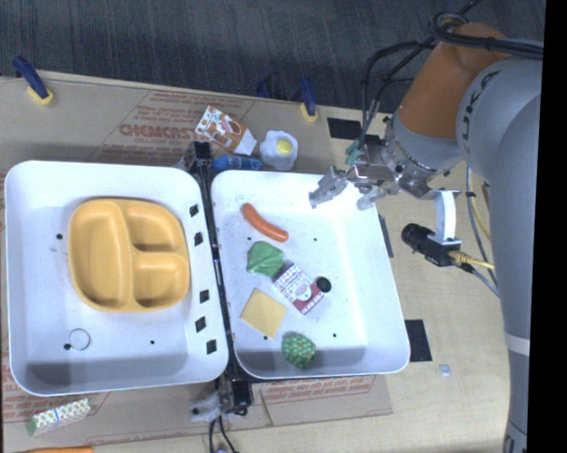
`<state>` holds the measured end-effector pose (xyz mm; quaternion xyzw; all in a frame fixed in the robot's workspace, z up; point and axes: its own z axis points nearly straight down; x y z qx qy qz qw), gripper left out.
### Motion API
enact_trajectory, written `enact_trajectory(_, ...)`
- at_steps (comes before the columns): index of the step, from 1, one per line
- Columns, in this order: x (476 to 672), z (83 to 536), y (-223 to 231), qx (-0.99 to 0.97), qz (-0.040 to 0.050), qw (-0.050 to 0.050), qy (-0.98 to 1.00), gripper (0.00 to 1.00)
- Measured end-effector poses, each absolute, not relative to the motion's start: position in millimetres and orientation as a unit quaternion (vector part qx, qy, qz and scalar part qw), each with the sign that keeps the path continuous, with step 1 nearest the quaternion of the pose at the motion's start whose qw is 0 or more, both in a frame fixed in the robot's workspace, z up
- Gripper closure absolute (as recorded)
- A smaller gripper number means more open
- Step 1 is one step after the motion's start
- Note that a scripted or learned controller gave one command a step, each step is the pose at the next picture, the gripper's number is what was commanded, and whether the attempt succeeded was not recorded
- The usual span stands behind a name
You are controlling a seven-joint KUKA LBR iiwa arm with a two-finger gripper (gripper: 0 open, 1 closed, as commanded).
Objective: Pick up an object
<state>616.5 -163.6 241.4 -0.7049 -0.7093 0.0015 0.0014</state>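
Five small items, including an orange sausage (264, 222), lie below the spread, unladen gripper (345, 193).

A pale wooden table (444, 406) fills the lower right of the frame. A sheet of printed brown cardboard (147, 121) lies flat on it, held along its upper edge by blue clamps (32, 78). Beyond the table, across the top of the frame, runs dark grey carpet (180, 24). Light is even and soft.
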Motion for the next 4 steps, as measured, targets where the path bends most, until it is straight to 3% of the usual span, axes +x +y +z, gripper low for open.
enact_trajectory(1, 655.8, 112.1, -129.5, -0.672, 0.0018, 0.002, -0.74, 0.0)
enact_trajectory(2, 656.3, 92.0, -94.9, -0.628, 0.0011, 0.002, -0.778, 0.0)
enact_trajectory(3, 656.6, 102.5, -95.1, -0.627, 0.0017, 0.003, -0.779, 1.0)
enact_trajectory(4, 630.8, 192.7, -46.3, -0.565, 0.0005, 0.0, -0.825, 1.0)
